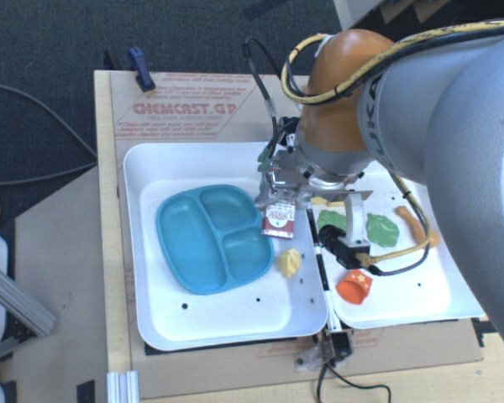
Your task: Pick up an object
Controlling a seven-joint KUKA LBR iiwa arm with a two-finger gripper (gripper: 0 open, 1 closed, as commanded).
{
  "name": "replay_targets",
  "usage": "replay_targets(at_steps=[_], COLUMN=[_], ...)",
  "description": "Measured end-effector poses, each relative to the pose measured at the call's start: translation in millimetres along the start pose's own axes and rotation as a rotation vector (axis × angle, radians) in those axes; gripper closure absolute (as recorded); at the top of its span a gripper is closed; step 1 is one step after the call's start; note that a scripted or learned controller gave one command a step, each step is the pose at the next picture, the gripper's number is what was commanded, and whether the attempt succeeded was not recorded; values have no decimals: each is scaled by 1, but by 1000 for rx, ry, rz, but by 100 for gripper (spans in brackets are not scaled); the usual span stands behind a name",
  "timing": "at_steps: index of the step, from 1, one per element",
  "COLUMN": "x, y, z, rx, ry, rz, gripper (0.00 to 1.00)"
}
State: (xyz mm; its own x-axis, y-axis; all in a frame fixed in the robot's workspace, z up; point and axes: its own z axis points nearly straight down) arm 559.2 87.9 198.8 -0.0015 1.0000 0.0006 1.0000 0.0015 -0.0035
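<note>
Scanning from the left, I saw the blue divided plate (214, 238) lying in the left bin (143, 175), a small red-and-white packet (279, 219) at its right edge and a pale yellow lump (290, 262) below that. My fingers (279, 193) hung directly above the packet, whose long axis ran up-down. Whether they clasped it I could not tell.

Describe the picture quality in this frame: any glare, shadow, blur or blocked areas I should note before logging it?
Camera view: lighting is even and soft, with mild glare on the white bin rim and a sheen on the blue divided plate; the arm's orange band and grey body sit close to the lens, look softer than the bench, and block part of the right bin; the gripper casts little shadow.
</note>
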Motion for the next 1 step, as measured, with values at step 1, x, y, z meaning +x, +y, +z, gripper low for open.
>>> replay_targets(at_steps=[1], x=[-79], y=[17], z=[-112], rx=[-6], ry=[-2], rz=[2], gripper=[100])
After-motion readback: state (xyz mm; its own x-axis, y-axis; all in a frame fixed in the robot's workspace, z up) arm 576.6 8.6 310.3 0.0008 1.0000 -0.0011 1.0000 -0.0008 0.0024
